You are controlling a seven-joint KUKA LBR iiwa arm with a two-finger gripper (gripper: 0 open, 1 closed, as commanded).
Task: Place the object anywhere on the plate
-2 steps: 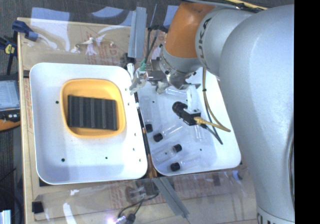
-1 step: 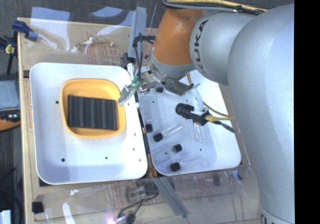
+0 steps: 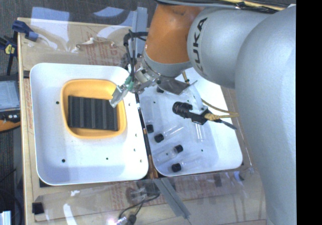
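White bins under grey arm lettered "KUKA".

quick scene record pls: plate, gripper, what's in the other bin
plate: yellow rimmed rectangular plate with dark ribbed centre, in left white bin
gripper: two-finger gripper over the plate's right rim, near the bin divider
held object: cannot tell
right white bin: several small black pieces and clear tube-like items
arm: grey KUKA arm with orange band, above the right bin

At my three o'clock the right bin holds small black caps; blue clamp at ten o'clock.
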